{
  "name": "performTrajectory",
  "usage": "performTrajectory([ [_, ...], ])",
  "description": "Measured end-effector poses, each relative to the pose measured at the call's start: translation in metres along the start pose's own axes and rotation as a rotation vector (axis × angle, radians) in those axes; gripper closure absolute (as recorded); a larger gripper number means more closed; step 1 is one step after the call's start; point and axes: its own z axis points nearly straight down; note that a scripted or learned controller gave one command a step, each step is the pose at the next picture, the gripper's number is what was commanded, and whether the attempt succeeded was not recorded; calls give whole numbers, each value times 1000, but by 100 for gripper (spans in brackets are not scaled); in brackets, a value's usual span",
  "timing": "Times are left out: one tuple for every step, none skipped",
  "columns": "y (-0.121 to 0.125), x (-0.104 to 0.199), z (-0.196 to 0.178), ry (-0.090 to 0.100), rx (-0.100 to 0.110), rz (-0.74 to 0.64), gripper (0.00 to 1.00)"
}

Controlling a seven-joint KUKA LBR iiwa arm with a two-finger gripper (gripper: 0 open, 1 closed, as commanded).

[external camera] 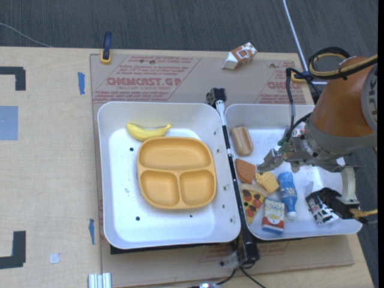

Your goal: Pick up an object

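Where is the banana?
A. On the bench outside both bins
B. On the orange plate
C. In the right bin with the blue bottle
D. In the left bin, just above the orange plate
D: the banana lies in the left bin, just past the plate's top edge.

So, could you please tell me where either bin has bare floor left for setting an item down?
The left bin has bare strips beside the orange divided plate, widest along its front edge and right of the banana. The right bin is crowded at its left: hot dog, pizza slice, juice carton, blue bottle. Its back strip is bare.
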Motion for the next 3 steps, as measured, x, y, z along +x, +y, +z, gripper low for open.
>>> performTrajectory([
  [21, -20, 88, -1, -4, 2, 0],
  [20, -19, 80, -1, -2, 1, 100],
  [-23, 35, 0, 1, 0, 0, 100],
])
